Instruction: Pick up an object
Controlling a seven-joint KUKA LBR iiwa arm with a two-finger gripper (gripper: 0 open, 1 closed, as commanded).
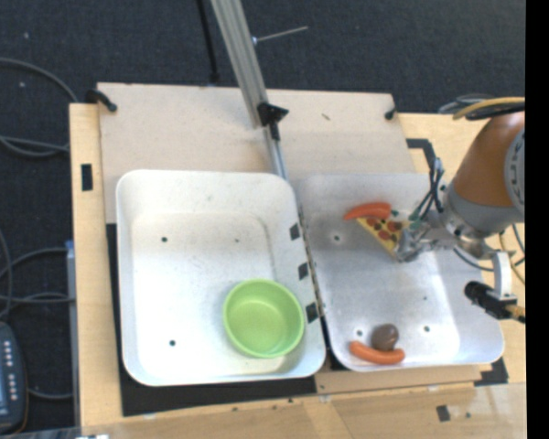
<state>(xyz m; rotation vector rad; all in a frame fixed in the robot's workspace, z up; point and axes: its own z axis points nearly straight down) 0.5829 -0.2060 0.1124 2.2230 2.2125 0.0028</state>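
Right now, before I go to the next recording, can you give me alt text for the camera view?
The gripper is low in the right bin, beside a pizza slice near its far side. A carrot and a brown lump lie at that bin's near edge. The left bin holds a green bowl in its near right corner.

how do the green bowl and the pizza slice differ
The bowl is round, plain green and sits in the left bin; the pizza slice is a yellow wedge with an orange-red crust, in the right bin. The bowl is bigger. The gripper is at the slice, far from the bowl.
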